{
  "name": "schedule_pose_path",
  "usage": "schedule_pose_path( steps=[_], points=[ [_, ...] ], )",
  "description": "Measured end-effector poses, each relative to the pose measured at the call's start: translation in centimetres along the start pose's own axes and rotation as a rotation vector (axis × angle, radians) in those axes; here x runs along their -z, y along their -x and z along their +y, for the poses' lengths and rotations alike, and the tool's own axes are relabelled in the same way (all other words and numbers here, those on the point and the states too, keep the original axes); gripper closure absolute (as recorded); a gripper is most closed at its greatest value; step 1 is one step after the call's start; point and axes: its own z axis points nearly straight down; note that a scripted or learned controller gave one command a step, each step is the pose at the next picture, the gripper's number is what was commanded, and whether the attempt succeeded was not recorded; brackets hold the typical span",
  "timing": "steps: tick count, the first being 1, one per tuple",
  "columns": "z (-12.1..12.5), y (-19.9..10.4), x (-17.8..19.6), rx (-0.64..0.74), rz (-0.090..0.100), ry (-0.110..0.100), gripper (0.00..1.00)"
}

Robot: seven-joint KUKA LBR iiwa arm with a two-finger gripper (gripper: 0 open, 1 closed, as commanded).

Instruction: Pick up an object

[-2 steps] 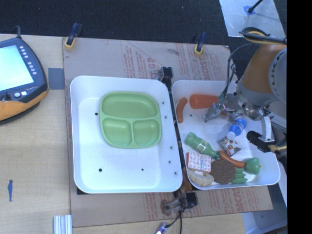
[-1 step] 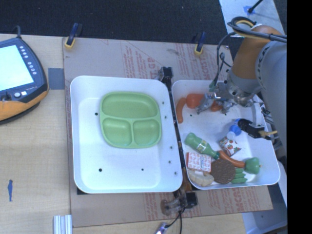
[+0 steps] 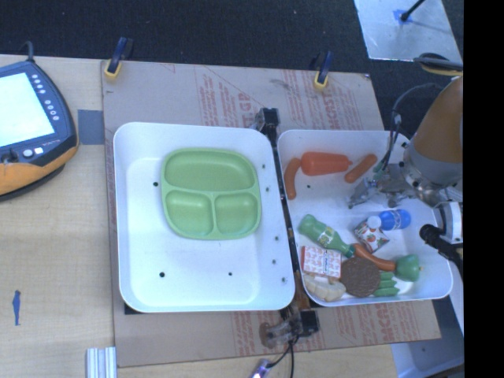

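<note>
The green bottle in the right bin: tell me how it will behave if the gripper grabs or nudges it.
The green bottle lies on its side, so a nudge would probably roll it. It looks like small toy plastic, likely light and stiff. Its smooth rounded body may slip between fingers. The red-and-white packet sits right beside it and could shift too.

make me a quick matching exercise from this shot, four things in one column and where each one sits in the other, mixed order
Things:
1. green divided plate
2. green bottle
3. orange carrot
4. tablet controller

Places:
A. far end of the right bin
B. on the bench, left of both bins
C. in the left bin
D. near the right bin's left wall, about midway

Pairs: 1-C, 2-D, 3-A, 4-B
</note>
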Motion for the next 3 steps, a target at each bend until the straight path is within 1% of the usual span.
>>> schedule_pose_path(
  steps=[1, 2, 3],
  points=[
    [6.7, -2.7, -0.8, 0.003, 0.003, -0.012, 0.00],
    [7.0, -3.1, -1.0, 0.001, 0.002, -0.022, 0.00],
    [7.1, -4.1, -0.5, 0.001, 0.002, -0.020, 0.00]
  ],
)
